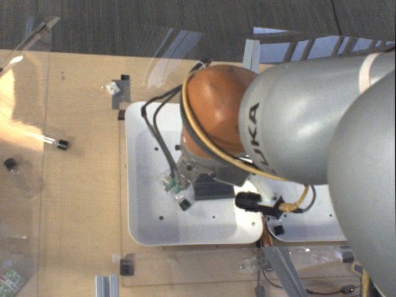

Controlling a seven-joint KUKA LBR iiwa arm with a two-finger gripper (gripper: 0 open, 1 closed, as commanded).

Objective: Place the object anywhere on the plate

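1. As the arm (309,122) reaches in from the right, it covers the upper right of the left bin (145,218) and most of the right bin (309,229); count: one arm, two bins.
2. The bins lie side by side on the surface (74,228). Of the right bin, a strip along its near edge shows.
3. One orange band (213,107) sits over the middle of the left bin, with the pincer (185,187) below it, low over the bin floor.
4. Pincer state: cannot be told; the wrist housing hides it from above.
5. One small green item (169,183) shows at the pincer's left edge, and one small black block (184,205) lies just beside it on the bin floor. Whether either is the object cannot be told, nor whether the pincer touches either.
6. Cables: one yellow cable (192,138) loops round the orange band; two black cables (158,138) run from the band's upper left down to the pincer.
7. One black plug (247,201) juts from the wrist over the left bin's right edge.
8. One small black piece (278,230) lies in the right bin's near left corner.
9. On the surface, well apart from the bins to the left: one tube (55,143) with a black cap and one black knob (9,164).
10. Two black brackets (124,88) stand at the left bin, one at its far left corner and one near its near left corner.
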